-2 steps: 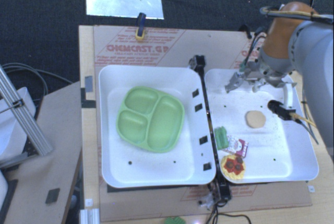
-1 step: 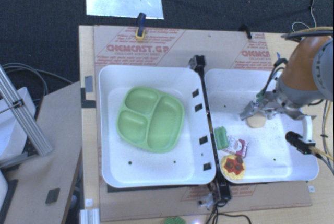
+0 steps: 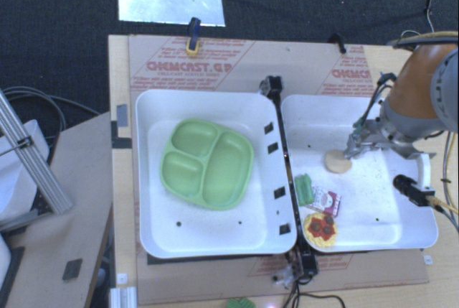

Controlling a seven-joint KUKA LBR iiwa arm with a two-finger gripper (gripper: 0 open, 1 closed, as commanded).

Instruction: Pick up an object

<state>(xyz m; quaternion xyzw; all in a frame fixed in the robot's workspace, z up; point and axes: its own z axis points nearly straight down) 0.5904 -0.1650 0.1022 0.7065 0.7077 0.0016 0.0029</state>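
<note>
Tan round cookie [image 3: 338,162] in right bin [image 3: 401,233], fingers [image 3: 354,146] at its edge.

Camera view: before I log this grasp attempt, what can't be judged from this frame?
- pincer: its tips are too small and blurred against the arm to tell how they stand, or whether they touch the tan round object.
- Arm: cut off by the right edge of the camera view.
- Small packet and red-and-yellow item in the right bin: too small and blurred to identify.
- Green piece: its left side meets the bin's wall; shape unclear.
</note>
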